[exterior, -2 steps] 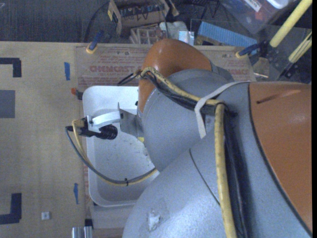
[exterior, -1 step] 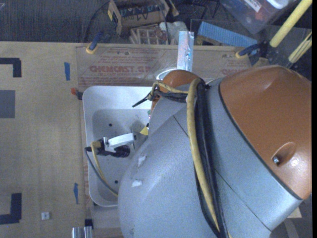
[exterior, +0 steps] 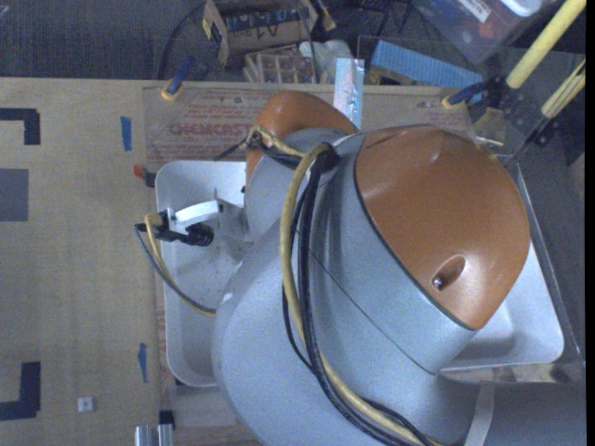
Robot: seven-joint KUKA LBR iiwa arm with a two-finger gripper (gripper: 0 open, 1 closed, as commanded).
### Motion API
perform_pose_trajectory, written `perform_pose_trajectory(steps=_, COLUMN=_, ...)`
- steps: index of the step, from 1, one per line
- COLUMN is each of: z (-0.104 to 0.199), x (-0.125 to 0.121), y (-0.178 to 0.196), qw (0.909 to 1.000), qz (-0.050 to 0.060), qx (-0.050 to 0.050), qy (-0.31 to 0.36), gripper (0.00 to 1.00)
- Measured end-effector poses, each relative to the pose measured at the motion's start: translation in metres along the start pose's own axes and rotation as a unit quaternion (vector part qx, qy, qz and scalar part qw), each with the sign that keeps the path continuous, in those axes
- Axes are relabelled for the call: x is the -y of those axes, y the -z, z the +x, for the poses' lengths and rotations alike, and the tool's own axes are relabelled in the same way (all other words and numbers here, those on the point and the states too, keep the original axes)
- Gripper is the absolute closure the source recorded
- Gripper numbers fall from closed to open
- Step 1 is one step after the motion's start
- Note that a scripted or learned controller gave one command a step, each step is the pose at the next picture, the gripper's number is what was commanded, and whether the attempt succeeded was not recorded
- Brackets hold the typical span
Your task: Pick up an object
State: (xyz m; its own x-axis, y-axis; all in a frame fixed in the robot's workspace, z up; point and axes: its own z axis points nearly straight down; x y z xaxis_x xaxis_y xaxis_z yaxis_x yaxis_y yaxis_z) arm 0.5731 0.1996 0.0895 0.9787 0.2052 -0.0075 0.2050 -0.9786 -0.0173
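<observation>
Since the arm (exterior: 372, 277) reaches in from the view's right and bulks across the middle, most of both bins lies under it. Grey casing, with one large orange cap (exterior: 442, 221) facing the camera and a smaller orange section (exterior: 288, 119) beyond it. A bundle of black and yellow cables (exterior: 311, 342) runs down the casing.

Gripper (exterior: 230, 233): low over the bin on the view's left, tucked under the wrist. Open or closed, cannot tell; the arm covers it.

Object: cannot be made out. What lies under the arm in either bin is hidden, and nothing can be seen held.

Left-hand bin (exterior: 172, 179): white, with a rounded rim showing along its far and left sides. A strip of pale floor shows beside the wrist.

Right-hand bin (exterior: 544, 342): only its outer corner and part of a wall show past the orange cap.

Surface (exterior: 74, 277): pale wood. On it:
- black tape corner marks at the left edge, one far (exterior: 23, 124) and one near (exterior: 23, 390)
- short blue tape strips (exterior: 125, 134) and (exterior: 142, 360)
- a sheet of cardboard with red print (exterior: 204, 126), lying under the bins' far side
- a blue-handled clamp (exterior: 178, 77) at the cardboard's far left corner and another (exterior: 465, 93) toward the right

Beyond the surface there is dark floor with clutter: an open cardboard box (exterior: 256, 17), a blue block (exterior: 409, 63) and yellow poles (exterior: 558, 26).
</observation>
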Motion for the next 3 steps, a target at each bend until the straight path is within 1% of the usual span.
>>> perform_pose_trajectory(steps=1, z=-0.049, x=-0.031, y=0.002, qw=0.9559, qz=-0.009, qx=-0.006, qy=0.294, gripper=1.0)
perform_pose_trajectory(steps=2, z=-0.05, x=-0.029, y=0.011, qw=0.9554, qz=-0.008, qx=-0.004, qy=0.295, gripper=1.0)
perform_pose_trajectory(steps=3, z=-0.057, x=0.014, y=0.075, qw=0.8975, qz=-0.009, qx=0.002, qy=0.441, gripper=1.0)
